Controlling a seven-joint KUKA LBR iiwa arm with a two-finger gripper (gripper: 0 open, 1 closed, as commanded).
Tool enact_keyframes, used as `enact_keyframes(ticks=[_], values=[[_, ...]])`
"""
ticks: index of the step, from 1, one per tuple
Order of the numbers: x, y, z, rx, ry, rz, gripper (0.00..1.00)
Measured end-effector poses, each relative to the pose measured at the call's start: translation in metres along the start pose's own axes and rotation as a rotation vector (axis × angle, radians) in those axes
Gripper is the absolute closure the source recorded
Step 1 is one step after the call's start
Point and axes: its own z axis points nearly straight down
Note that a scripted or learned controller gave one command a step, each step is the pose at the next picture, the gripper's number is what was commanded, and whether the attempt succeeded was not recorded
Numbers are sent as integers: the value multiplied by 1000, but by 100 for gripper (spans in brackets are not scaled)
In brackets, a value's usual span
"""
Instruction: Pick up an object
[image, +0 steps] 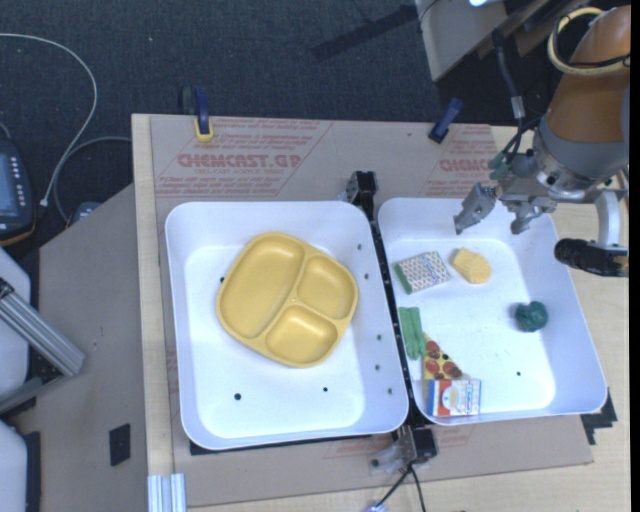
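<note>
We see the gripper (497, 211), fingers spread and empty, with the yellow sponge (471, 266) near at its seven o'clock.

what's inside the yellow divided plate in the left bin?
Nothing visible: the yellow divided plate shows three bare compartments. It lies in the left bin; the bin floor beneath it is covered.

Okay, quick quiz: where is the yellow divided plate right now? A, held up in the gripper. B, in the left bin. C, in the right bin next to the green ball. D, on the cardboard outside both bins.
B: the yellow divided plate lies flat in the left bin, while the green ball sits in the right bin.
</note>
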Motion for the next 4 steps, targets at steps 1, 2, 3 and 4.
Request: enact_keyframes(ticks=[1,2,3,4], values=[[0,2,-8,-14,-2,-3,0],[-1,3,35,-8,-1,-2,0],[6,9,93,-7,0,-4,0],[7,13,139,-18,0,-3,0]])
